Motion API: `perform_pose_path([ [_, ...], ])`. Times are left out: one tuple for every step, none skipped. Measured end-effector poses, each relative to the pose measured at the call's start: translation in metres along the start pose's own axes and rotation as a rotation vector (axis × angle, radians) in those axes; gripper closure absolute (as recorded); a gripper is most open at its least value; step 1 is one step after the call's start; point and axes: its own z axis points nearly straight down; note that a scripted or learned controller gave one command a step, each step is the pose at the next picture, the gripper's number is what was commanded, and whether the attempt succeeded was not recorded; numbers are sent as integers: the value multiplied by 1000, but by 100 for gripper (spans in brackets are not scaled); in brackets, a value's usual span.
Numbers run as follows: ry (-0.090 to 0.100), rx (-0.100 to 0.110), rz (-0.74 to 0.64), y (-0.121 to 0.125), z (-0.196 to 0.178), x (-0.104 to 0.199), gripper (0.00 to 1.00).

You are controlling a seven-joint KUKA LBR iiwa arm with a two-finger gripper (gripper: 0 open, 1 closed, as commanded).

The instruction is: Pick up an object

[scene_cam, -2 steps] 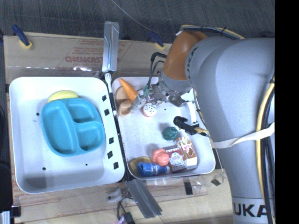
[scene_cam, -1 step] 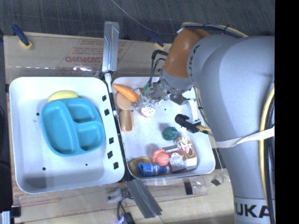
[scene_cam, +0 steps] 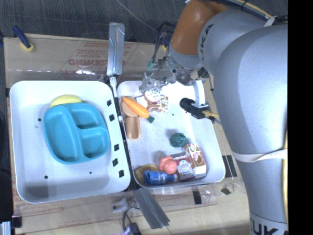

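Note:
My gripper (scene_cam: 154, 84) hangs over the far left corner of the right bin (scene_cam: 213, 151), the grey arm reaching in from the right. Right under it is a small white carton with a red-brown pattern (scene_cam: 157, 101); I cannot see whether it is gripped or just below. An orange carrot (scene_cam: 135, 106) lies just left of that carton, with a tan cylinder (scene_cam: 132, 126) beneath it along the bin's left wall.
The right bin also holds a dark green ball (scene_cam: 178, 139), a pink ball (scene_cam: 168, 165), a patterned box (scene_cam: 191, 162), a blue bottle (scene_cam: 155, 178) and a yellow piece (scene_cam: 144, 170). In the left bin (scene_cam: 24, 175) a blue divided tray (scene_cam: 76, 131) covers a yellow object (scene_cam: 66, 100).

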Motion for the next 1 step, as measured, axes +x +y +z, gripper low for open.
perform_pose_path([
  [1, 10, 14, -46, -13, 6, 100],
])
